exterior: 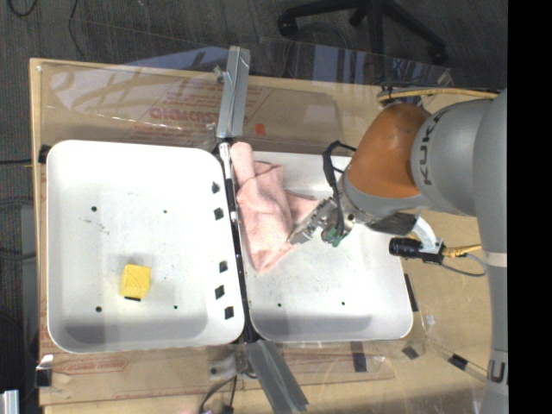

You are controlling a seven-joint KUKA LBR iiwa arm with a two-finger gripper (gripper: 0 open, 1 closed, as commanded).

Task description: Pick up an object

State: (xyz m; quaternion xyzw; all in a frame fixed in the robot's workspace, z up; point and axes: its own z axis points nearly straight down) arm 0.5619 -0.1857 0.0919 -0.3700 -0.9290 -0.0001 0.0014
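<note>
Where gripper (316, 228) sits | pink cloth (263, 210) touching, left

Two bins (129, 166), one cloth (263, 210), one block (135, 281)

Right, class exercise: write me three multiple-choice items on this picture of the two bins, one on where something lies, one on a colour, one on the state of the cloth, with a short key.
1. Where does the small block lie?
A. in the left bin
B. in the right bin
C. on the floor

2. What colour is the cloth?
A. blue
B. pink
C. green

3. How does the cloth lie?
A. folded in a neat square
B. crumpled against the divider side of the right bin
C. hanging from the arm, clear of the bin

Key: 1 A, the yellow block sits near the front of the left bin. 2 B, it is pale pink. 3 B, it is bunched by the right bin's left wall, with the hand at its edge.
</note>
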